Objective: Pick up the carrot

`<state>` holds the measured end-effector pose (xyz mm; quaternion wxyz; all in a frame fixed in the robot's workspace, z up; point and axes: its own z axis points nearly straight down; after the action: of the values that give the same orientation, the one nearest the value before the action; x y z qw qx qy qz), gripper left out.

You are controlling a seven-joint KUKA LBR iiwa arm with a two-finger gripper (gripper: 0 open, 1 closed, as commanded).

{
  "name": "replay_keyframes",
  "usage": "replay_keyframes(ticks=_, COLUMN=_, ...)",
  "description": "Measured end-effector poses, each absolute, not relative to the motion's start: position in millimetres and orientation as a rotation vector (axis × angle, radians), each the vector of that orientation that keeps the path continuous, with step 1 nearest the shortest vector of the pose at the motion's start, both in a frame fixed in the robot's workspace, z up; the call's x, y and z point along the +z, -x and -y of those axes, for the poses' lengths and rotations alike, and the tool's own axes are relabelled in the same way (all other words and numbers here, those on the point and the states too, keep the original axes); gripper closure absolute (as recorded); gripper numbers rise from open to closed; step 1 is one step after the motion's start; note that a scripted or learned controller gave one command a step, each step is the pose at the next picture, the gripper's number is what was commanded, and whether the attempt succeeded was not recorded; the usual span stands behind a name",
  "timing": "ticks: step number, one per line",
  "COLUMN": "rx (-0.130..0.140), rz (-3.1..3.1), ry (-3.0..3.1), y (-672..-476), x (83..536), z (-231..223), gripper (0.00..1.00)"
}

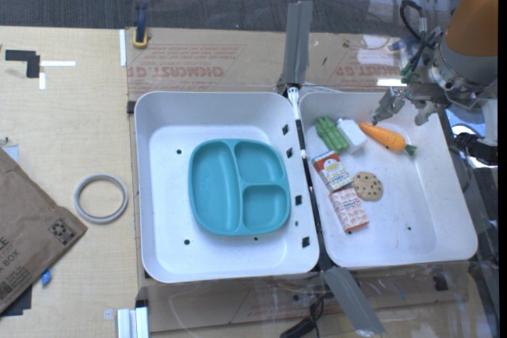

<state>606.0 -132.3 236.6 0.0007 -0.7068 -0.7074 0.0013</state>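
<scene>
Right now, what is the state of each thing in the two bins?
carrot: lying flat, not gripped
end effector: just above the carrot's tip
green vegetable: lying flat
cookie: flat on bin floor
two snack packets: lying flat, touching
teal divided plate: upright

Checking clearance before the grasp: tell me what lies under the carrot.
The carrot lies on the right bin's white floor, beside a white block. Whatever is directly beneath its body is covered.

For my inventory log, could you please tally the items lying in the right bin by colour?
Orange: 1, the carrot
Green: 1, the vegetable
White: 1, the block
Red and white: 2, the packets
Tan: 1, the cookie
Total: 6
</scene>
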Motion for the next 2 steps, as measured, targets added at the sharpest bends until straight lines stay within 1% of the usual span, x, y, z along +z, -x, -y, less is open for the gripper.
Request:
replay_keyframes(ticks=1, rx=0.0, rz=1.724, ry=2.629, y=-636.6, x=108.4, z=167.5, gripper=0.0)
replay_keyframes(ticks=2, rx=0.005, rz=1.568, ry=2.722, y=-625.5, x=180.3, z=102.3, gripper=0.0)
